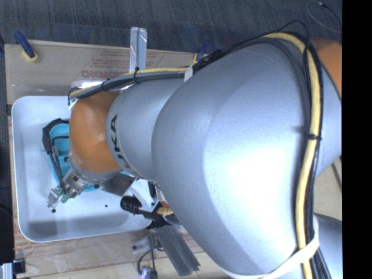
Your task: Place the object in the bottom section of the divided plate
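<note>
Fingers of the grey arm are seen low in the left white bin, just above its floor; whether they are spread or closed cannot be told, as they are small and blurred, and nothing can be made out between them. A blue divided plate lies just behind them in the same bin, mostly hidden under the orange band of the wrist. The object to be placed cannot be identified; a faint greenish patch at the fingertips may be it. The step is judged to be a pick or a delivery beside the plate. For the next move, the plate's bottom section must be found, though it is covered by the wrist. A black fitting is seen near the bin's front, and cardboard lies on the bench behind.
</note>
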Tool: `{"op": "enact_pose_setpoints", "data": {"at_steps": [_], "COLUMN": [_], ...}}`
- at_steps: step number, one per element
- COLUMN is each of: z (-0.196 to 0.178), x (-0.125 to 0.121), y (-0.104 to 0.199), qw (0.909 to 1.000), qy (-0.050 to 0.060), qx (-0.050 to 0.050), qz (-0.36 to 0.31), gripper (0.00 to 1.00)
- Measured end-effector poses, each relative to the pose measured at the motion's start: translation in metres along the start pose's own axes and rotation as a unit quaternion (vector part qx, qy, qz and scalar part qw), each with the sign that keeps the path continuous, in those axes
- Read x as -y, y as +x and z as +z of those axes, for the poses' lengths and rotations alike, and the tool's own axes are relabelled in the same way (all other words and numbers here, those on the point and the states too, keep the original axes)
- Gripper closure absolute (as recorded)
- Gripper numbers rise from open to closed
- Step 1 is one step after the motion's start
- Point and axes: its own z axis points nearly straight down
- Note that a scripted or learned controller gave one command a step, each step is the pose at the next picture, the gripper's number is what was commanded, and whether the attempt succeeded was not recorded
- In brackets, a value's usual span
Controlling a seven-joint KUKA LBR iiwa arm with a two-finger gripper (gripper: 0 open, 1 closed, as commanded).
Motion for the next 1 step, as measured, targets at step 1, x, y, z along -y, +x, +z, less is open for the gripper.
{"op": "enact_pose_setpoints", "data": {"at_steps": [1], "z": [-0.1618], "x": [0.0013], "y": [0.0108], "qw": [0.9908], "qy": [-0.003], "qx": [0.002], "qz": [-0.135], "gripper": [0.0]}}
